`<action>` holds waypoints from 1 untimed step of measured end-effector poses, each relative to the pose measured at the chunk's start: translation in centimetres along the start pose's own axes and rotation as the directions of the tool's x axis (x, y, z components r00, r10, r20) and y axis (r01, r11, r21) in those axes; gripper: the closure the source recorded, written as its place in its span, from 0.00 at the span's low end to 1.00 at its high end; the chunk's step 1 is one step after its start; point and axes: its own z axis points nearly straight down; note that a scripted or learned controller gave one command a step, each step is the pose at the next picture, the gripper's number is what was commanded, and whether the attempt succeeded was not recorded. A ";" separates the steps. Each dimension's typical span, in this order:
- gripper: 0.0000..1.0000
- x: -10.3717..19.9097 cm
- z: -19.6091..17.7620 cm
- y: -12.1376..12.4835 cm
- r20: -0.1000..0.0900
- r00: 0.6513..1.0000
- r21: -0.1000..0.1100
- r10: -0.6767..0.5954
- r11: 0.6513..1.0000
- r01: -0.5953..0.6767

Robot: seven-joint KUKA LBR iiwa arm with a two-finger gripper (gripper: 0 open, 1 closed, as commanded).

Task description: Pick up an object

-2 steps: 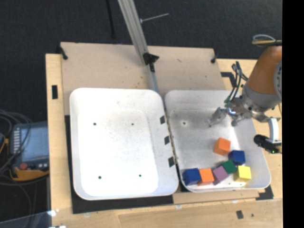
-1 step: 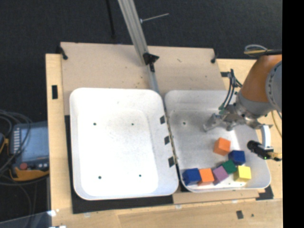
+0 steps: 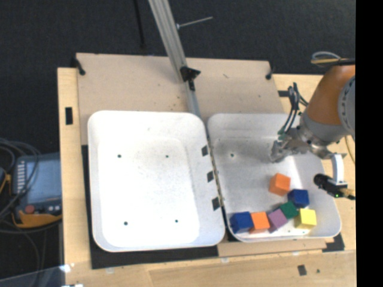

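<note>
You've got two white bins (image 3: 149,178), smooth plastic look, scuffed grey. Bench (image 3: 233,79) is matt, wood-like board. Blocks (image 3: 279,184) look matt, maybe foam. Slanted rail (image 3: 167,28) is brushed metal. Arm's orange band (image 3: 332,97) is glossy.

Grey arm (image 3: 326,121), orange band, black cables

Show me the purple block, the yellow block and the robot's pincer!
purple block (image 3: 277,219): camera view, middle of its top face.
yellow block (image 3: 307,217): camera view, middle of its top face.
pincer (image 3: 279,151): camera view, at its tip, over the right bin.
</note>
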 end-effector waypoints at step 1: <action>1.00 -0.2 -6.5 0.2 -0.001 1.000 -0.002 -0.004 1.000 0.004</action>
